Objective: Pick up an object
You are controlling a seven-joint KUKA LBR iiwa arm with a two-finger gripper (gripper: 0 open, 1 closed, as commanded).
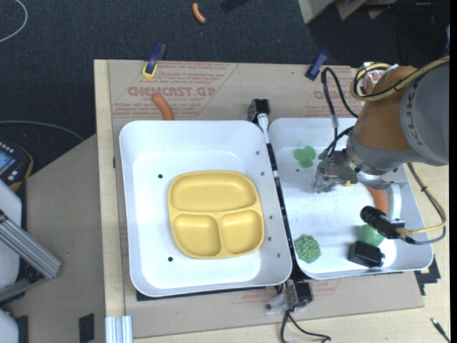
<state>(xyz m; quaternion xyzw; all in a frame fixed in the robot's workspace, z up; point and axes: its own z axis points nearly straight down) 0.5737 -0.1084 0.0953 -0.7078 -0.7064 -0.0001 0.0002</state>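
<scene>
My gripper (327, 180) reaches down into the right bin (335, 213), near its middle, below the grey arm with the orange band. A light green leafy piece (305, 156) lies just to its upper left. At the bin's front left sits a round, bumpy green ball (308, 247). An orange carrot-like piece (380, 200) lies to the gripper's right, partly under the arm. A green piece (371, 234) and a black block (365, 254) rest at the front right. I see nothing held in the gripper.
The left bin (143, 156) holds a yellow divided plate (214, 213). An orange piece (163, 106) lies on the bench behind the left bin. Clamps (151, 61) and cables (335, 98) stand along the back edge.
</scene>
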